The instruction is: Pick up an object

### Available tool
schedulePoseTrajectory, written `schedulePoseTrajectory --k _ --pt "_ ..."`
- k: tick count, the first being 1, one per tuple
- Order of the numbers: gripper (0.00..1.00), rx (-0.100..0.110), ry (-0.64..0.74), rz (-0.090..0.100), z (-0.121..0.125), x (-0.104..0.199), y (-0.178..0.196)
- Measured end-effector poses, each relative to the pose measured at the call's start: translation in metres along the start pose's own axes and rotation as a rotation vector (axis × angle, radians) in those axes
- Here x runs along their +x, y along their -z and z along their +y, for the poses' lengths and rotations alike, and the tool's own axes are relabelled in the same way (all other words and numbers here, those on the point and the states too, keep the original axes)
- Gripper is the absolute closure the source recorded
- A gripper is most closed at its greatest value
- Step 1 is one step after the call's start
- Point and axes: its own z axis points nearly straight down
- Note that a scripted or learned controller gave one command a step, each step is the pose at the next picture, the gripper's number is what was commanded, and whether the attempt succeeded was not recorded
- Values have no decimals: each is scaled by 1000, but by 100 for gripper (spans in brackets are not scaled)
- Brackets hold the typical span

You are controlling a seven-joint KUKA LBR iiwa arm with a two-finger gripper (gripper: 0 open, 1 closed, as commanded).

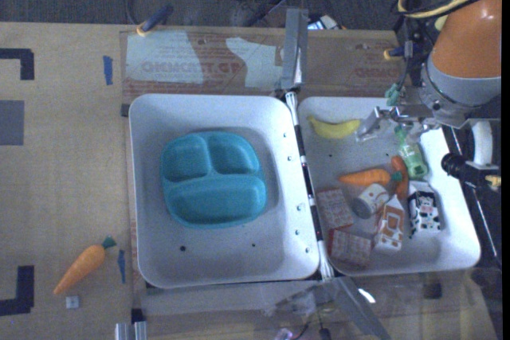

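Approach step judged in hand: the grey-and-orange arm's gripper [384,122] is hung over the far part of the right shallow white bin [460,251], nothing seen held in it. Whether it is released or clenched cannot be told at this slant. Candidate things are all lying in that bin: a yellow plastic banana [331,126] just beside the gripper on the far-wall side, a small green plastic bottle [412,159] just below it, an orange toy carrot [366,177] further toward the near side, and a black-and-white cow-patterned toy [424,212] beyond that. The banana is judged the likeliest target. Next move calls for the gripper to be centred over one item, lowered and closed; the crowded carrot cluster is best avoided.
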Motion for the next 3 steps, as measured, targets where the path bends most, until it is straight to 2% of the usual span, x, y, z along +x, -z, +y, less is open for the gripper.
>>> schedulePoseTrajectory --k 1,2,3 --pt "0 0 -9 -1 -20 -21 -96" --pt "0 -1 -9 -1 -20 -21 -96" --pt "0 -7 -1 -1 -37 -28 -153"
